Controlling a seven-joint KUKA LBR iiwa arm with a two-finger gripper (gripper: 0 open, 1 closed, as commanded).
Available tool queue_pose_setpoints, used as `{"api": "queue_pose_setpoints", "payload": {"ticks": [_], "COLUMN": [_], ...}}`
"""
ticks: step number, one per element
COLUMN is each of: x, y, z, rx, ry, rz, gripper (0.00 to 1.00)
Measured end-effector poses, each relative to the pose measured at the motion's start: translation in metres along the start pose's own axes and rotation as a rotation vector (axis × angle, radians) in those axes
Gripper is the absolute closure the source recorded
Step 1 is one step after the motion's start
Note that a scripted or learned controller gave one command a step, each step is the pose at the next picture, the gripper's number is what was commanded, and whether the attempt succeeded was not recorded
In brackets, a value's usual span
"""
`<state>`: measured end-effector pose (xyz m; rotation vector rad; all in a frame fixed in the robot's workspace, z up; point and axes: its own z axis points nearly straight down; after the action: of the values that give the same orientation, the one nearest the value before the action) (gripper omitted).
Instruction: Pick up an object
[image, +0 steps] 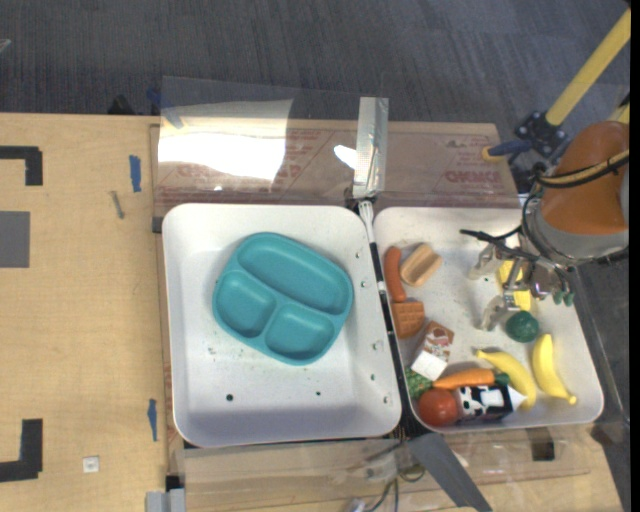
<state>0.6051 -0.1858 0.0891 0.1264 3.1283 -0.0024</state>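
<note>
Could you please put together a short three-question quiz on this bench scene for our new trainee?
1. True or false: the teal divided plate lies in the left bin.
2. Which lies nearest the claw? A) green ball B) tomato C) bread roll
3. Fill in: the carrot lies in the ___ bin.

Key: 1 true; 2 A; 3 right.

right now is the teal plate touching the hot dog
Apart. The camera view shows the teal plate in the left bin and the hot dog across the divider in the right.
</note>
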Motion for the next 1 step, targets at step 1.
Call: {"api": "queue_pose_setpoints", "payload": {"ticks": [1], "x": [-0.0045], "y": [0.0007], "z": [-0.0142], "rx": [0.002], "ry": [-0.015], "rz": [-0.001], "gripper": [1.00]}}
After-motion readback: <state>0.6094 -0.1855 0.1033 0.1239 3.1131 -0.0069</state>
